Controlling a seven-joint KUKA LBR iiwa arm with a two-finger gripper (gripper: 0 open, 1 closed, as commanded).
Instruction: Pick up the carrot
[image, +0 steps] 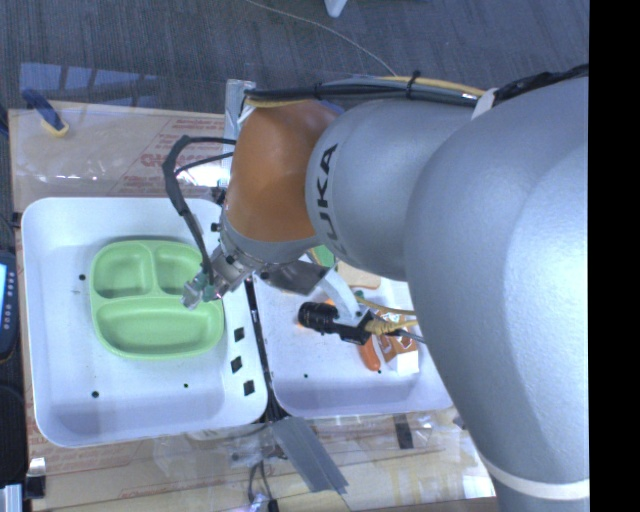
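Arm (450, 200) across both bins, tool (197, 291) at the plate (150, 330).
Your arm reaches from the right over the right bin (320, 385) into the left bin (50, 330), where the green plate lies. The carrot (372, 352) lies in the right bin, partly under the arm, well apart from the tool. The tool sits over the plate's right edge; you cannot tell whether it is spread or pressed together.

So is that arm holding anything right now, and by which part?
Cannot tell; the end effector is over the green divided plastic plate.
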